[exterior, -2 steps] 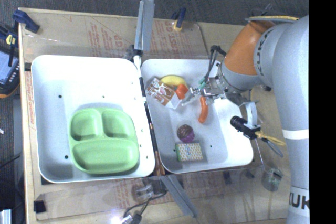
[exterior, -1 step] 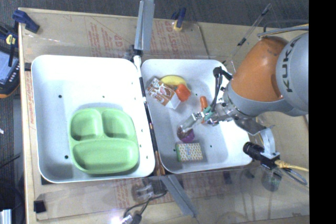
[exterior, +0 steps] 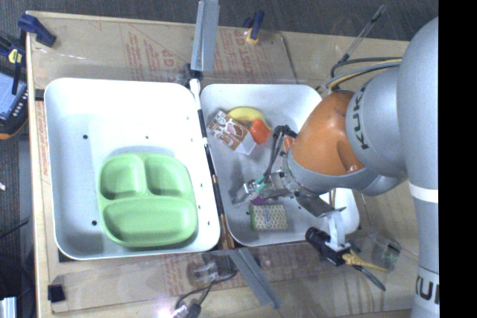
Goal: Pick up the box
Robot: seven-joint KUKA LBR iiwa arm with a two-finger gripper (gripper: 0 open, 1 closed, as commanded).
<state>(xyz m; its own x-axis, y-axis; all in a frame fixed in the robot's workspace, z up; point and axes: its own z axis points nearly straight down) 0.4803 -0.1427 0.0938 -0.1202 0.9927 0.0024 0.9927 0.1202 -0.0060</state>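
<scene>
Arm (exterior: 395, 123): nearest the lens, grey with an orange band, it reaches in from the right and hangs over the right bin, covering that bin's right half.
Left bin (exterior: 67, 160): white and shallow, holding a green divided tray (exterior: 147, 199) towards its near side.
Right bin (exterior: 223, 223): white, crowded; the task's thing lies in it.
Box (exterior: 268, 217): small, with a greenish patterned face, lying flat near the bin's front wall, just below the gripper.
Gripper (exterior: 257, 186): low over the bin floor, just above the box in the view; nothing visibly sits between its tips, and I cannot tell how wide it stands.
Other items: a brown-and-white packet (exterior: 229, 130), a yellow banana-like piece (exterior: 246, 115) and an orange-red round thing (exterior: 259, 132) at the bin's far end, well apart from the box.
Doing the step well: I judge the approach unfinished; the tips should centre over the box, straddle its shorter sides, and descend straight, staying off the front wall.
Writing: "KU" reads on the arm's grey shell; bench printing and packet label are too small to read.
</scene>
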